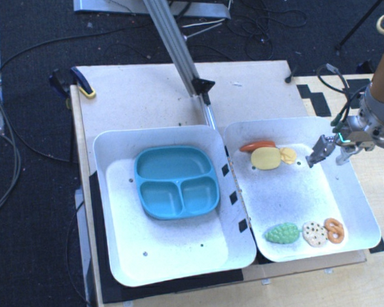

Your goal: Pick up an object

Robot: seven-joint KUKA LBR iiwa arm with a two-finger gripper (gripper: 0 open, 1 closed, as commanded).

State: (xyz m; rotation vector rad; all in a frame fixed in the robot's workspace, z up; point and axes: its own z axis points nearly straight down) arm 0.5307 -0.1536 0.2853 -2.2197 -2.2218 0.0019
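The right bin (352, 191) holds several toy foods. A red sausage (258, 145) lies at its back, touching a yellow rounded piece (266, 159) with a small yellow bit (288, 154) beside it. Along the front edge lie a green bumpy piece (282, 233), a speckled cookie (314, 233) and a pretzel (334, 230). My gripper (330, 154) hangs over the bin's back right part, to the right of the yellow pieces. It is open, with nothing between its fingers.
A blue three-compartment tray (177, 181) rests in the left bin (117, 207). A slanted metal pole (174, 39) rises from the bench behind the bins. Cables trail over the dark floor around the bench.
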